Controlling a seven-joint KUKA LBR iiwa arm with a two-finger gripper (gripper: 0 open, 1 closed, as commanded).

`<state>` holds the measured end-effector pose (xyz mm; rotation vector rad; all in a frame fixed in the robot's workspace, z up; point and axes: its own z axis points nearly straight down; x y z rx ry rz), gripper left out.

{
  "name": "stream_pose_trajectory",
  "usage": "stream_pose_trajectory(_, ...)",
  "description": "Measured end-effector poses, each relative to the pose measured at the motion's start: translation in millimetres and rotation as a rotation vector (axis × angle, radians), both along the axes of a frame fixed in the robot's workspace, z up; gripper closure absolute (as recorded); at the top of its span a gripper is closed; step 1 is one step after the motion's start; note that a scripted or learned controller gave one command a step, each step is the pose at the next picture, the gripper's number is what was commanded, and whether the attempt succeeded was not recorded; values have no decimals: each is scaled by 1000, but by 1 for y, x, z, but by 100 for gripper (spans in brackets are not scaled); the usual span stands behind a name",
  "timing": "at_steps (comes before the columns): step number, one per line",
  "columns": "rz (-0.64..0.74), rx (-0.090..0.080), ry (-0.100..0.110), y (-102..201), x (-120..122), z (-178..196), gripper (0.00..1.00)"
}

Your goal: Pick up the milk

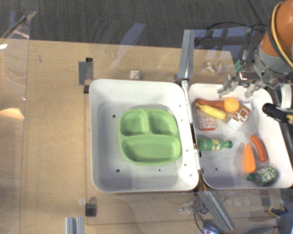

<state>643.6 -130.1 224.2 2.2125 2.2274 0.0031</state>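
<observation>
The milk [240,116] is a small white and brown carton lying tilted in the upper middle of the right bin [283,145], just right of an orange ball [231,105]. My gripper [239,87] hangs over the bin's far edge, a little above and behind the carton. It is open, with nothing between its fingers. The grey and orange arm [285,30] comes in from the top right.
In the right bin a yellow banana [211,111], a red packet [207,122], a green bottle [214,144], an orange carrot [249,158], a red sausage [258,147] and a green can [264,175] lie around. The left bin [102,130] holds a green divided plate [149,135].
</observation>
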Motion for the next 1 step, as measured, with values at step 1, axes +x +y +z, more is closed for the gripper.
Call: stream_pose_trajectory(1,-80,-1,1,-73,6,-48,0)
